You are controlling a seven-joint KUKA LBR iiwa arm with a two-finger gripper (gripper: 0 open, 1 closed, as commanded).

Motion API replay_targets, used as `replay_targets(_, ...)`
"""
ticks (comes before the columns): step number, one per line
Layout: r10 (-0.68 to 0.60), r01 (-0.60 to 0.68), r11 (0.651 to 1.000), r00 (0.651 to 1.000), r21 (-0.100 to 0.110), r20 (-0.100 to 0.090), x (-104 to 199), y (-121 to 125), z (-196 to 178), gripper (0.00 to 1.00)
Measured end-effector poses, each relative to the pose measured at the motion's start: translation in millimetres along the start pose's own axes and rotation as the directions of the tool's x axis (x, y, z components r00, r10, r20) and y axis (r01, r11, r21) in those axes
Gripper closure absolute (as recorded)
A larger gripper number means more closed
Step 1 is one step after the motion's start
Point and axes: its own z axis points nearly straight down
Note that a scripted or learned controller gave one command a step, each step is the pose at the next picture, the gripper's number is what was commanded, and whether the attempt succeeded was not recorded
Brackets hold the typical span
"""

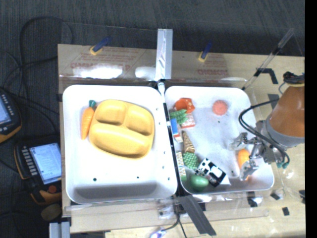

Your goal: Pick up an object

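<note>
My gripper (pixel 244 156) sits low in the right bin (pixel 233 95), near its right wall; my fingers spread to straddle the small orange object (pixel 242 157), which lies between them, so closing should trap it.

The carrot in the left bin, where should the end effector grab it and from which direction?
Probably mid-body on the carrot, coming straight down. It lies flat and lengthwise beside the yellow tray, so fingers should close across its narrow width, with one slipping into the tight gap on the tray side.
</note>
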Motion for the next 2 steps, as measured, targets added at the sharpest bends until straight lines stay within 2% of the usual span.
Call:
replay_targets(1, 0.026, -0.026, 1.000, 1.000, -0.005, -0.009, 1, 10, 20, 0.00)
replay_targets(2, 0.025, -0.025, 1.000, 1.000, -0.002, -0.003, -2, 10, 9, 1.00)
